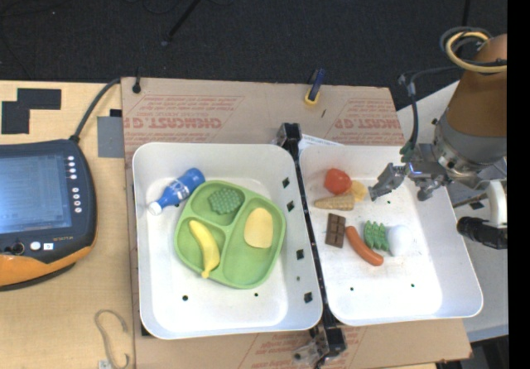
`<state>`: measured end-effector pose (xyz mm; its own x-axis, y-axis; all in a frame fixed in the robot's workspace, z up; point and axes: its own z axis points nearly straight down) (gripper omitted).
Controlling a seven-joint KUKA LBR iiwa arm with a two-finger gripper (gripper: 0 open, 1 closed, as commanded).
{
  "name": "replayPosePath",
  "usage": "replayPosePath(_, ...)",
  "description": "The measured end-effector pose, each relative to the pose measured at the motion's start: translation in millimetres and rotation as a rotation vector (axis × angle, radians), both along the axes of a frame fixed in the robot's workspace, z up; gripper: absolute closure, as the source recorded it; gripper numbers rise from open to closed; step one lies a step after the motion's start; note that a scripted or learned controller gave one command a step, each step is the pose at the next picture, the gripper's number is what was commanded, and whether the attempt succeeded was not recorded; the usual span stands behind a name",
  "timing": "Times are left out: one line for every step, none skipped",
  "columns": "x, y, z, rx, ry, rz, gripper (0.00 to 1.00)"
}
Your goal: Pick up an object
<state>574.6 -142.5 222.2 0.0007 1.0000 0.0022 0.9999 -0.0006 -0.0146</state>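
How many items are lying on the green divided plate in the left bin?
3. A banana in the plate's left section, a dark green leafy piece in the top section, and a pale yellow piece in the right section. None seems hidden.

chunky robot arm (472, 123) with a fat orange band up top, grey metal wrist under it, yellowish cable looped over the orange part, small dark grey gripper (387, 183) with shiny mechanical bits
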Motion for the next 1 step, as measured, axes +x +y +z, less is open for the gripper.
replayPosePath(2.6,-0.3,7.1,-0.002,-0.013,0.002,0.00)
